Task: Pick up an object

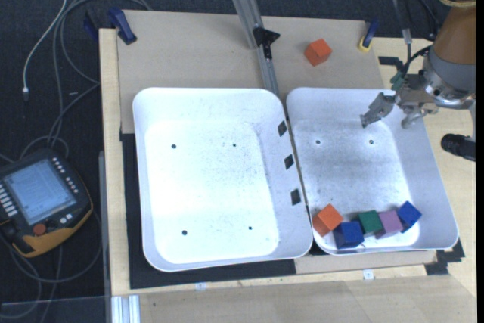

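Gripper (393, 111): spread, empty, above right bin's (423, 155) far end. Blocks: crowded along near wall, orange block (328, 218) touching blue (349, 233). Risk: fingers jamming between neighbours.

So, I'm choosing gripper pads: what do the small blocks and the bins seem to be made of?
The blocks look like painted wood or foam: flat, matte colours, crisp cube edges, no glare. I can't tell which. The right bin and left bin look like thin moulded white plastic: rounded corners, smooth rims, dark scuffs on the floors.
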`<state>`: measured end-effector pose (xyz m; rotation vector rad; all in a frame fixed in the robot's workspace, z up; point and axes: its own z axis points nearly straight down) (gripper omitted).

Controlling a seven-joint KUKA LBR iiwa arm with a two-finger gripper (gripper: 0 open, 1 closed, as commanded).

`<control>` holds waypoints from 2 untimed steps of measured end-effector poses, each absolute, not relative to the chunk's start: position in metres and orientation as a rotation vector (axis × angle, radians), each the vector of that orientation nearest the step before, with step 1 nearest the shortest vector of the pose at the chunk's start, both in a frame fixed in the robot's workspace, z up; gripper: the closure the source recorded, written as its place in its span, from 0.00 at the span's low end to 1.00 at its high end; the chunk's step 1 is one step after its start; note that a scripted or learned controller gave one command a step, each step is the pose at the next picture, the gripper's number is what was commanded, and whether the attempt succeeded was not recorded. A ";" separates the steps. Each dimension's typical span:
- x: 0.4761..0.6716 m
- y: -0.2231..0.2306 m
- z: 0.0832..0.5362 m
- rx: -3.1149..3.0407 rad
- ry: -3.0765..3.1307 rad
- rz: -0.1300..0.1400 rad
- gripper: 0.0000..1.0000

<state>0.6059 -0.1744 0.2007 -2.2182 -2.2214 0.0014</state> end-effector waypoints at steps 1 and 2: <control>0.629 -0.085 0.095 -2.207 -2.221 0.004 0.00; 0.631 -0.090 0.111 -2.219 -2.222 -0.003 1.00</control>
